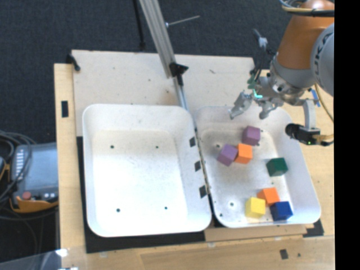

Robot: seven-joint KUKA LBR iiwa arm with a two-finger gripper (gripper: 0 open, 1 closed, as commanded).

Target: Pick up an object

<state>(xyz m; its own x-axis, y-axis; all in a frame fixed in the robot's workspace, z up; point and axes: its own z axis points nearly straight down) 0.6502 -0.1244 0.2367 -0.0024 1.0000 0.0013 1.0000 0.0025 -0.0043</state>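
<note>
Toward the left side of the tabletop (129, 72) lay the left bin (90, 151), a shallow white tray showing only a few dark specks on its floor. Just beside it, rims nearly touching, sat the right bin (216, 120), which carried all the candidates for picking. Nearest the shared rim was a purple block (227, 154), touching an orange block (244, 153) on its right; a second purple block (252, 135) stood just behind them, toward the far edge. Further right a dark green block (277, 166) sat alone, well apart from the rest. Near the bin's front right corner a yellow block (255, 206), a smaller orange block (270, 195) and a blue block (281, 210) crowded together.

All looked like small, rigid cubes, probably light, with flat faces that should not crush or slip much. Opposite side faces would be the place to take hold, and the green block or the rear purple one seemed easiest, having free sides.

Over the far right corner of the bin hung the gripper (252, 108), its two fingers spread fairly wide, pointing downward, with nothing between them and nothing touched. It hovered just behind the rear purple block.
</note>
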